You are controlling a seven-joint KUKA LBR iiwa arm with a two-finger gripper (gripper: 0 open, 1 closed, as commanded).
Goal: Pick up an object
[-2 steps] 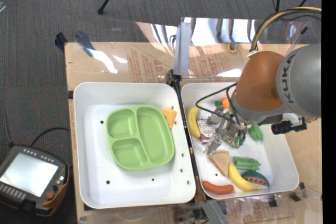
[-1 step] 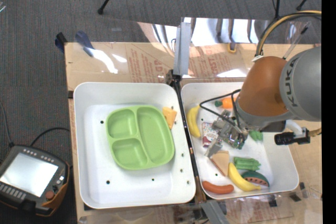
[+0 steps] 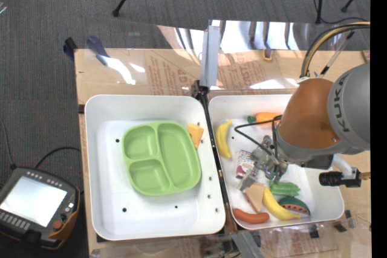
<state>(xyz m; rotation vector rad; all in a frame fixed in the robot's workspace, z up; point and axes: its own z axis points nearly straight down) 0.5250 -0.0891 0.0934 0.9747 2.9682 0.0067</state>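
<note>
The grey arm (image 3: pixel 338 124) with its orange band reached in from three o'clock and hung over the right-hand shallow white bin (image 3: pixel 320 103). Its two-finger gripper (image 3: pixel 257 177) pointed down toward seven o'clock, above the middle of that bin; I could not tell how its jaws stood, since the metal parts blurred together there.

Right under the gripper lay a small white-and-red printed packet (image 3: pixel 244 164), at its ten o'clock side and seemingly touching the tip. At six o'clock from the gripper, just beside it, sat a pale tan wedge-shaped block (image 3: pixel 256 195). A green ridged vegetable-shaped toy (image 3: pixel 284 188) lay at four o'clock, close by. Beyond it rested a yellow plastic banana (image 3: pixel 273 205) and a watermelon-slice toy (image 3: pixel 297 206), touching each other near the bin's lower rim. A red sausage-shaped toy (image 3: pixel 251 216) lay against the lower wall at six o'clock.

A second yellow plastic banana (image 3: pixel 224 138) lay along the bin's left wall, at ten o'clock from the gripper and apart from it. An orange carrot-shaped toy (image 3: pixel 263 117) sat near the upper wall at twelve o'clock. Bare floor showed between this carrot and the packet.

The left-hand white bin (image 3: pixel 97 190) held a light green three-compartment plastic plate (image 3: pixel 161 157) in its centre, with a small orange-yellow wedge (image 3: pixel 195 133) touching the plate's two o'clock edge. Bare floor ringed the plate on the other sides.
</note>
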